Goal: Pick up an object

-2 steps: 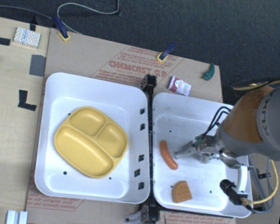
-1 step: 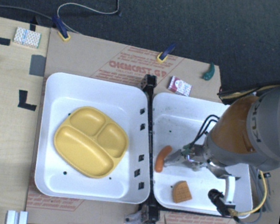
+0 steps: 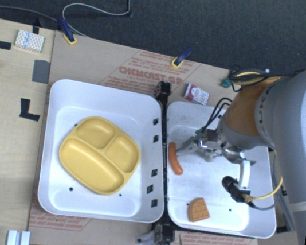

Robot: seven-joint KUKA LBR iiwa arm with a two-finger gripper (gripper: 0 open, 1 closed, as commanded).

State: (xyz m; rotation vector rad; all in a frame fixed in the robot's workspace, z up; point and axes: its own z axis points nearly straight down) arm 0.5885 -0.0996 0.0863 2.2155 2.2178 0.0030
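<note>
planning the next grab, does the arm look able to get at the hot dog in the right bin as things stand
Probably yes. The hot dog lies bare on the right bin floor near its left wall, nothing on top, and the gripper is just beside it.

In the right bin [image 3: 252, 226], the sausage [image 3: 176, 159] at nine o'clock and biscuit [image 3: 199, 210] at six o'clock leave open floor between.
</note>
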